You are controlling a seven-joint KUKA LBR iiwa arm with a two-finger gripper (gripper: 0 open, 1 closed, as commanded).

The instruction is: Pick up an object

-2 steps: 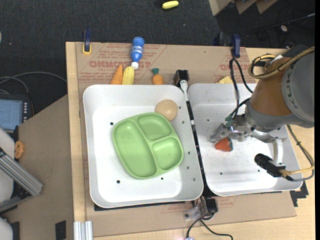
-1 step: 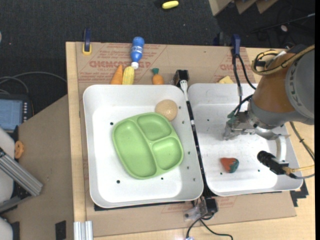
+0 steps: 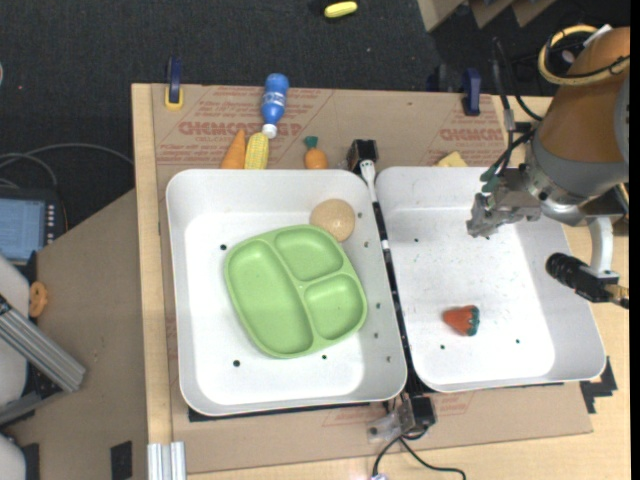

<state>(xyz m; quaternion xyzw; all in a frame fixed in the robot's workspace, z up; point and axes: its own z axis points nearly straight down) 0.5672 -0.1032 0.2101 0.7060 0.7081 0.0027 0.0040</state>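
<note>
A toy strawberry (image 3: pixel 461 319) lies in the right bin (image 3: pixel 540 368), long axis left-right, red tip pointing left, green cap right. The claw (image 3: pixel 484 221) hangs well apart above it; whether it is wide or narrow cannot be told.

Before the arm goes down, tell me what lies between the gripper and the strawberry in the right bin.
Nothing visible. The gripper hangs over the right bin's upper part; the strawberry lies nearer the bin's front, with bare white floor between them.
</note>
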